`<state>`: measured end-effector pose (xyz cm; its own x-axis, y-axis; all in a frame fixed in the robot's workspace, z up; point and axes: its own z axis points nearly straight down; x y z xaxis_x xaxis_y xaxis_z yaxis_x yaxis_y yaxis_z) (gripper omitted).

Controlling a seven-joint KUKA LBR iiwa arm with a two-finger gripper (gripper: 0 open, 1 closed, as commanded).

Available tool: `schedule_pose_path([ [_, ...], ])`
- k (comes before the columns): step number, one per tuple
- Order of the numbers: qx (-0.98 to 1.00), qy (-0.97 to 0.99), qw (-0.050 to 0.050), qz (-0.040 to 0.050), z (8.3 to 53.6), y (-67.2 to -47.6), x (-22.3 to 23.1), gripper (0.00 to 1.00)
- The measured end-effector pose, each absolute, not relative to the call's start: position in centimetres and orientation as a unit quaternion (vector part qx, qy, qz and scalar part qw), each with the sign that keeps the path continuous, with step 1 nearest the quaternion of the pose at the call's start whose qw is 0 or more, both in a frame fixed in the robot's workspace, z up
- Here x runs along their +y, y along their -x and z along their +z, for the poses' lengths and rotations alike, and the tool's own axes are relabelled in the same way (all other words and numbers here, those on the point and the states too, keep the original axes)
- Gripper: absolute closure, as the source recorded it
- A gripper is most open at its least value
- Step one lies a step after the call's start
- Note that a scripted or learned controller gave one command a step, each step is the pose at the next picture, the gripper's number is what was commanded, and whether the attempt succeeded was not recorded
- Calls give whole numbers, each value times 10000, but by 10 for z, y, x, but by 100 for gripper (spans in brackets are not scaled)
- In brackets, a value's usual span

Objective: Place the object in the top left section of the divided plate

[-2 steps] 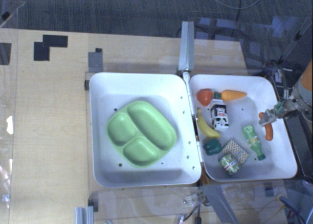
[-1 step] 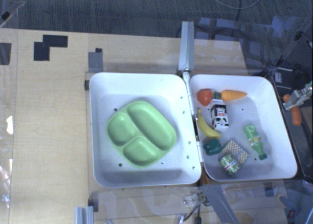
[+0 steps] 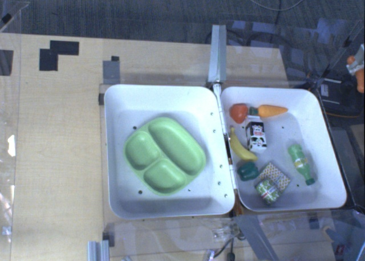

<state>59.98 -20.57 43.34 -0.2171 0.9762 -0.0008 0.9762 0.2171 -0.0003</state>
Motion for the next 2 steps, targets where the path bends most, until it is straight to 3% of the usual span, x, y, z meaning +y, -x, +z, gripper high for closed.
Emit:
schedule_pose_path([
  [1, 8797, -4756, 23, 5, 434, -544, -111, 100],
  [2, 8728, -4881, 9, -5, 400, -507, -206, 100],
])
